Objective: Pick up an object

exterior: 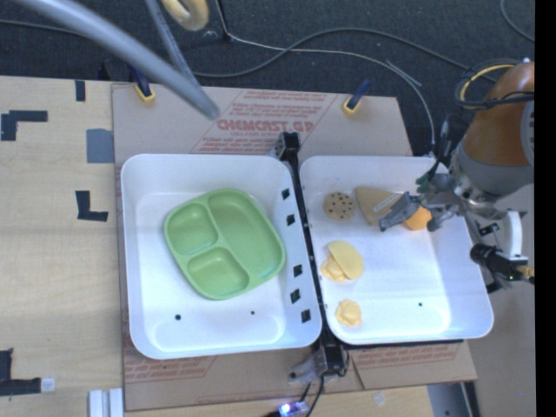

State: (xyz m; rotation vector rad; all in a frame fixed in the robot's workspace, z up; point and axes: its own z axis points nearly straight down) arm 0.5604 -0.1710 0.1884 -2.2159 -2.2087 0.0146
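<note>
Left bin [139,259]: held a green divided plate [224,241], flat, well apart from the arm. Right bin [452,320]: carried a round cookie [339,204] near its upper left, a tan wedge [372,201] just beside it, two yellow pieces, the larger one [341,261] mid-bin and a smaller one [348,313] below. Further right, claw [401,212] hung low over the wedge's right end, pointing left along the wedge's long axis; an orange piece [419,220] sat just beside the claw, touching or not unclear. Claw state: could not tell. Likeliest target, by nearness, judged to be the wedge or the orange piece, both right at the claw.
</note>
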